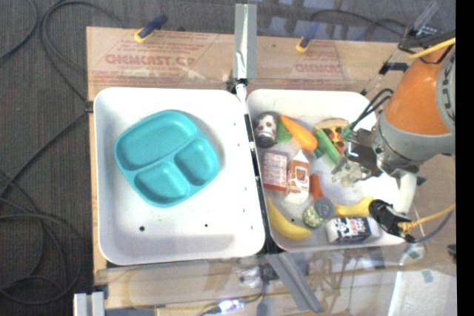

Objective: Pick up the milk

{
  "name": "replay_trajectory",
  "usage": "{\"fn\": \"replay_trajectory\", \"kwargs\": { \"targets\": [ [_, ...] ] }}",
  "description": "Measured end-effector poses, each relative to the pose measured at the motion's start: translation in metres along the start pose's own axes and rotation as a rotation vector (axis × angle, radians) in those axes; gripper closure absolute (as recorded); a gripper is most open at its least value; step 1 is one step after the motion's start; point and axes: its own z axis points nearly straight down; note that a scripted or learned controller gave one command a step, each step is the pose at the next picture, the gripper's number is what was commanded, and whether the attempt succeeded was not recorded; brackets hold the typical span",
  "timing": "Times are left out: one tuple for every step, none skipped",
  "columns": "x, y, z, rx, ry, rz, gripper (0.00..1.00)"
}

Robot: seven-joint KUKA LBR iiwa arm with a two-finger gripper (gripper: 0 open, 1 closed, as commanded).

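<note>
Approach step: gripper (pixel 346 166) hovers over the right bin (pixel 348 101), can't tell its finger state; milk (pixel 298 177) sits upright left of it, beside the banana (pixel 285 224); next it likely shifts left and descends.

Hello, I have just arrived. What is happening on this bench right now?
A grey robot arm with an orange band reaches in from the right over the right white bin, which is full of toy groceries. Its two-finger gripper hangs near the bin's middle, beside a small orange and white milk carton that lies among the items. I see nothing held between its fingers. The left white bin holds a turquoise divided plastic tray.
</note>
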Motion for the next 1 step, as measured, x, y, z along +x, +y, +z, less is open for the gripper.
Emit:
{"fn": "replay_trajectory", "kwargs": {
  "targets": [
    [0.0227,-0.0154,-0.0221,-0.002,-0.003,-0.115,1.0]
  ]
}}
